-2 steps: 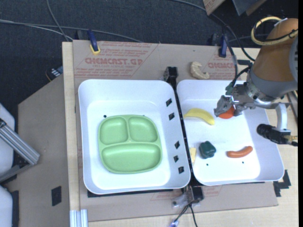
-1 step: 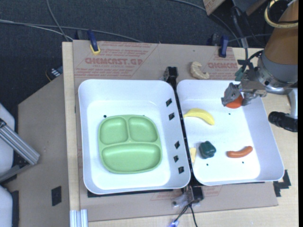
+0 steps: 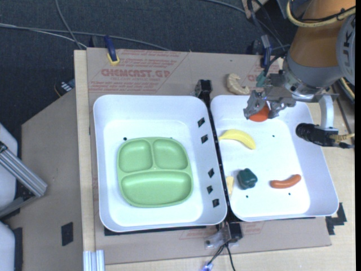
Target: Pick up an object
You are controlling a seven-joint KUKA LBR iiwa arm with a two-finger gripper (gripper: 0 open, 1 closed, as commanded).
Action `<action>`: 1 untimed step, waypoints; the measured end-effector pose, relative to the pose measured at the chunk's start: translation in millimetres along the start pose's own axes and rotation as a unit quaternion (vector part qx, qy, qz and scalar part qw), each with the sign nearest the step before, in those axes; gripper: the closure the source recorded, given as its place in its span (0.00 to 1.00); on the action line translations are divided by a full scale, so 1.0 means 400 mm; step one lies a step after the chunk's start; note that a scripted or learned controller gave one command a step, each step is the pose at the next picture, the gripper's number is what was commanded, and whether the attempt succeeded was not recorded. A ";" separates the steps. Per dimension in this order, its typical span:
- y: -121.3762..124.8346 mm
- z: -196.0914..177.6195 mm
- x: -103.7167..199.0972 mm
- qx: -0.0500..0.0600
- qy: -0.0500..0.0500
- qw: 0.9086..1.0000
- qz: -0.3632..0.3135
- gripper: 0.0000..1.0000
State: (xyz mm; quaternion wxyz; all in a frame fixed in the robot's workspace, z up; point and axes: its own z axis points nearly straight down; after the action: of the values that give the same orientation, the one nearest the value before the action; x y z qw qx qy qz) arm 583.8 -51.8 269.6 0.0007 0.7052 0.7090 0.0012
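On the wooden surface [image 3: 56,168], two shallow white bins sit side by side, the left white bin [image 3: 104,151] and the right white bin [image 3: 316,174] touching along a black clipped seam. From the right edge the grey arm with its orange band [image 3: 321,21] leans in and bends down over the right bin's far corner, wrist pointing downward. Biggest thing inside the left bin: a pale green divided plastic tray [image 3: 154,171], lying flat with three compartments. Over in the right bin, the tool [image 3: 260,112] hangs low at the far left corner, and a small orange-red rounded object [image 3: 259,117] sits right at its tip; whether the tool is spread or pinching it, I cannot tell. Nearer, a yellow toy banana [image 3: 238,138], then an orange-red toy sausage [image 3: 285,181], and a small dark green lump [image 3: 246,178] beside it.
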 end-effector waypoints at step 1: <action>0.028 0.006 0.121 0.001 0.000 1.000 0.000 1.00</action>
State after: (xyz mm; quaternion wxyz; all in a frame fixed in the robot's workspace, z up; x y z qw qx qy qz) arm 594.7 -3.5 267.2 0.0002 0.7053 0.7089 0.0009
